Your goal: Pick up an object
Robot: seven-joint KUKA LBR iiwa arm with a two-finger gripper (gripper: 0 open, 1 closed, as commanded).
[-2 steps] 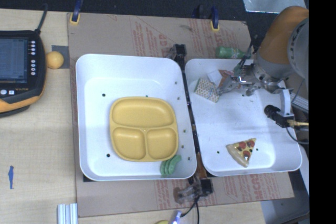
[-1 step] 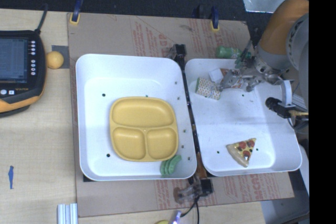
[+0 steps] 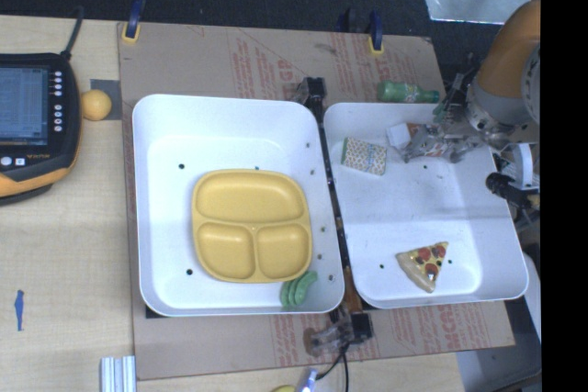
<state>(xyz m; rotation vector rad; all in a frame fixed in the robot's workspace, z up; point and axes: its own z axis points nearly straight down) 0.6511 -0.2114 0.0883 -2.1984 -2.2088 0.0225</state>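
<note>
In the right bin (image 3: 478, 289), a patterned little box (image 3: 365, 155) lies near the far left corner. A toy pizza slice (image 3: 424, 263) rests near the front edge. A small pale object (image 3: 399, 134) sits at the far side, just left of my gripper (image 3: 421, 148). The gripper is low over the far part of this bin and points left, close to the pale object. The arm's grey and orange wrist (image 3: 507, 69) comes in from the right. The left bin (image 3: 165, 133) holds a yellow divided plate (image 3: 250, 223) and a green toy (image 3: 298, 289) at its front edge.
A green bottle (image 3: 408, 92) lies on the cardboard just beyond the right bin. A tablet-like pendant (image 3: 32, 124) and a yellow ball (image 3: 96, 104) sit to the left of the bins. Clamps (image 3: 375, 30) hold the cardboard at the back.
</note>
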